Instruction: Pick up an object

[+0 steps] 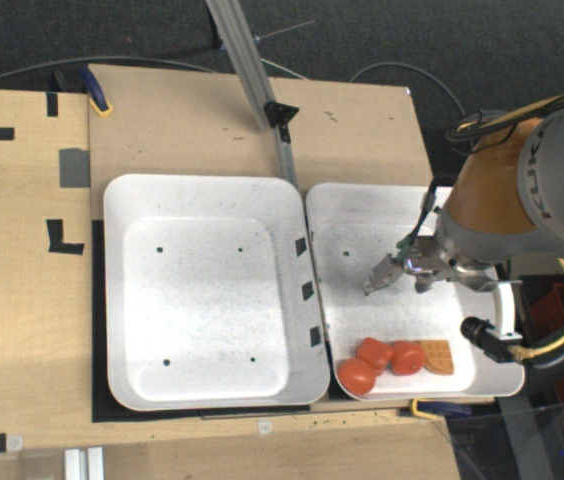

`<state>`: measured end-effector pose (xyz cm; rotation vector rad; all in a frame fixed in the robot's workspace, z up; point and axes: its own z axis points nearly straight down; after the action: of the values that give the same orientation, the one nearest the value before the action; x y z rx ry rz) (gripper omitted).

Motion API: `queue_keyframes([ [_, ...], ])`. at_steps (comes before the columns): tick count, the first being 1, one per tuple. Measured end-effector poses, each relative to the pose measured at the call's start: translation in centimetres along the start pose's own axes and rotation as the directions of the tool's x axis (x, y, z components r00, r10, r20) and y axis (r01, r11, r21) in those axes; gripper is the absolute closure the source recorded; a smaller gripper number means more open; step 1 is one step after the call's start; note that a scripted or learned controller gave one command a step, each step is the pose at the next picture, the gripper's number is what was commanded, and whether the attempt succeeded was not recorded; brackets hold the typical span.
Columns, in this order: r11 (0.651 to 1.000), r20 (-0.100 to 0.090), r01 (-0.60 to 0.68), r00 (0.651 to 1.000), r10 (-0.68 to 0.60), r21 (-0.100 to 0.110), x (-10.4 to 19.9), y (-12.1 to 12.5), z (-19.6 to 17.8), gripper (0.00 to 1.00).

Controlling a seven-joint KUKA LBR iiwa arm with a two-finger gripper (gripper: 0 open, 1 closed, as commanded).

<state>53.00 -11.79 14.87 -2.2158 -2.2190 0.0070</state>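
My gripper (398, 286) hangs over the middle of the right bin (362, 218), open, with nothing between its fingers. One grey fingertip (373, 286) points down-left toward the bin floor. Along the bin's front edge lie three red rounded objects: one (372, 350), one (357, 376) at the front left corner, and one (408, 358) further right. An orange waffle-patterned piece (440, 358) lies just right of them. All of these sit below and in front of the gripper, apart from it.
The left bin (202, 288) lies beside the right one, with a raised divider rim (307, 288) between them. A slanted metal rod (247, 58) reaches in from the top. The arm's orange-banded wrist (497, 193) and cables (537, 343) crowd the right bin's right side.
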Motion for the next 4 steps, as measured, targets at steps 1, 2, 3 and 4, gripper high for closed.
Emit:
queue_keyframes([
  [1,1.0,0.0,0.0,1.0,0.0,0.001,0.1,-0.2,5.4,0.0],
  [2,1.0,-0.001,0.001,1.0,-0.001,-0.003,0.2,0.0,4.1,1.0],
  [3,1.0,0.001,0.001,1.0,-0.001,-0.011,1.0,0.4,-1.7,1.0],
  [4,1.0,0.002,0.0,1.0,0.0,-0.012,1.0,0.5,-6.9,1.0],
])
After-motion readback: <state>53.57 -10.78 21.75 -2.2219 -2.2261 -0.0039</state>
